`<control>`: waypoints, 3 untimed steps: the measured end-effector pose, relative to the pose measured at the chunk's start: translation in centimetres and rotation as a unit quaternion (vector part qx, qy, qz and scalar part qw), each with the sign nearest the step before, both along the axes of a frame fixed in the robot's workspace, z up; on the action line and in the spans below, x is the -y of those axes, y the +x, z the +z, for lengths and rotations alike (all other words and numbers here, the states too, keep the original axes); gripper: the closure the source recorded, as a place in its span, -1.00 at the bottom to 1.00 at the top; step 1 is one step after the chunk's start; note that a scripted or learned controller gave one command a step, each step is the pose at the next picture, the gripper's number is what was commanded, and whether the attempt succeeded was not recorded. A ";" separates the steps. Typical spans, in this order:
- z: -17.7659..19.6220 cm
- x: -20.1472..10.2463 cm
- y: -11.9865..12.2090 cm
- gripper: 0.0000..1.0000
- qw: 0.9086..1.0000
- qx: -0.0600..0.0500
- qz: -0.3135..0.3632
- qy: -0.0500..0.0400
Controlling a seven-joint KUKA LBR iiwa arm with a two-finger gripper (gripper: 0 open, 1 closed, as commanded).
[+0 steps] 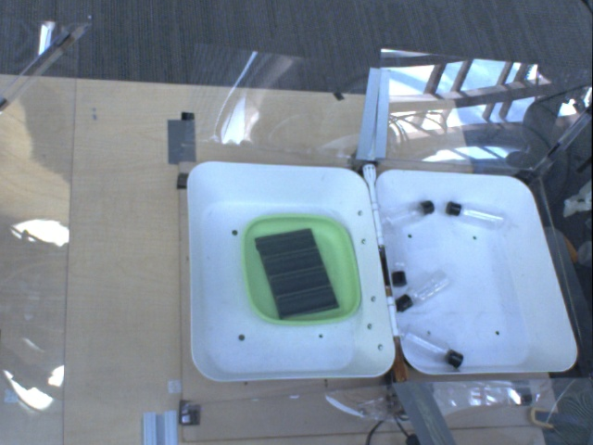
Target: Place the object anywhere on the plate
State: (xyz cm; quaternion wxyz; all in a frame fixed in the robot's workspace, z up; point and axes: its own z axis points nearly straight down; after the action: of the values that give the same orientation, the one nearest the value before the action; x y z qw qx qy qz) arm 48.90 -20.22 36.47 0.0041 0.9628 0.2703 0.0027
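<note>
Near edge of the tabletop: small black clip just off the left bin. In the right bin, we see clear vials with black caps. Nearest vial lies by the front wall, and another sits near the divider with a loose cap just beyond it. The green plate sits mid left bin. The object, a dark ribbed block, lies flat on the plate, inside its rim. Two more vials lie at the right bin's far side. Past the bins there's a grey bracket, then dark carpet. Hand state: we can't tell.
</note>
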 end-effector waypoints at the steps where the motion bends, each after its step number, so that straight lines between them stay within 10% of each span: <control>1: 1.8 0.4 0.1 -1.00 0.996 0.001 -0.090 0.000; 3: -3.0 0.3 -0.1 -1.00 0.986 -0.002 -0.169 0.003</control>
State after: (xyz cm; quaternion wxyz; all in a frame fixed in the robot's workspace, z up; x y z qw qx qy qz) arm 48.83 -20.52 33.51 0.0006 0.9946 0.1034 0.0011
